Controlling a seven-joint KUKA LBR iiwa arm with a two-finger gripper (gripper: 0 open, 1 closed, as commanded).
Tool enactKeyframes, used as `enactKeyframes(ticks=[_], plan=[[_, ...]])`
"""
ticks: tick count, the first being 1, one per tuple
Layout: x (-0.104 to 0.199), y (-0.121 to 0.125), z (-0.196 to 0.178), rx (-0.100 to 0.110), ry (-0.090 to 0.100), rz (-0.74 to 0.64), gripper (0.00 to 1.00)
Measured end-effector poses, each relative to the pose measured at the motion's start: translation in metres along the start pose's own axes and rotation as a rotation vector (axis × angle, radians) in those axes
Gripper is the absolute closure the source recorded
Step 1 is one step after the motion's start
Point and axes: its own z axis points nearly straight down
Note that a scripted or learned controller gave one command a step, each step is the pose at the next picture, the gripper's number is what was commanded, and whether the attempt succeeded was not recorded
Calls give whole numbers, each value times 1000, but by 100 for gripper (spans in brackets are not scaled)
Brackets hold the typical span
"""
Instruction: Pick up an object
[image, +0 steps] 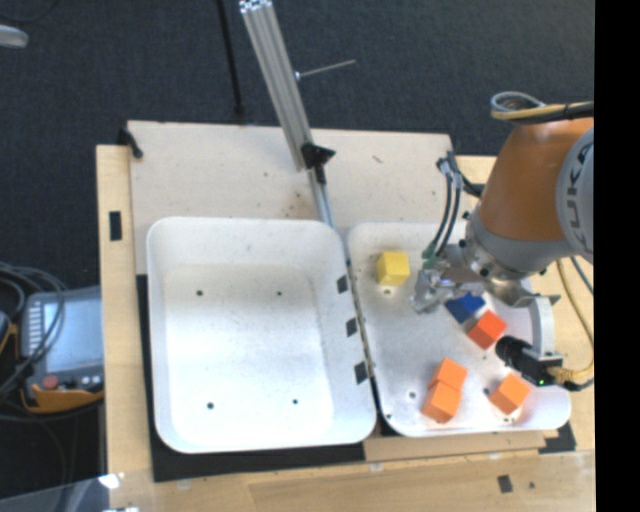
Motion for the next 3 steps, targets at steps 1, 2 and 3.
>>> enactKeyframes(ticks=[1, 2, 3], plan=[[47, 1, 10, 1, 0, 1, 100], [96, 0, 20, 3, 0, 1, 100], [147, -12, 26, 3, 1, 0, 100]])
